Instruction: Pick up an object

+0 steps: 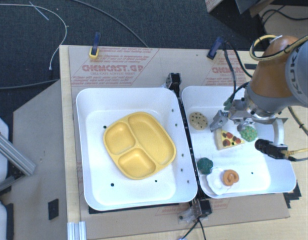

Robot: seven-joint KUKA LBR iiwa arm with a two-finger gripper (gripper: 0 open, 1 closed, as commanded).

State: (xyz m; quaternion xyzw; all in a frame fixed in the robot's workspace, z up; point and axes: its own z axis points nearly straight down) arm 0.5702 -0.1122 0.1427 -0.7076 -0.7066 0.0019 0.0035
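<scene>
Now the gripper (233,118) is held low over the pizza slice (228,140) in the right bin (279,181), nothing is seen grasped, and a lowering is needed next.

Grey arm (274,79) reaching from right, wrist lowered

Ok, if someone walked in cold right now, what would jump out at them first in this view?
Probably the yellow three-compartment plastic tray lying alone in the left white bin. Next, the grey arm with the orange band hanging over the right white bin, its end effector low among small toy foods: a round cookie, a pizza slice and an orange doughnut.
</scene>
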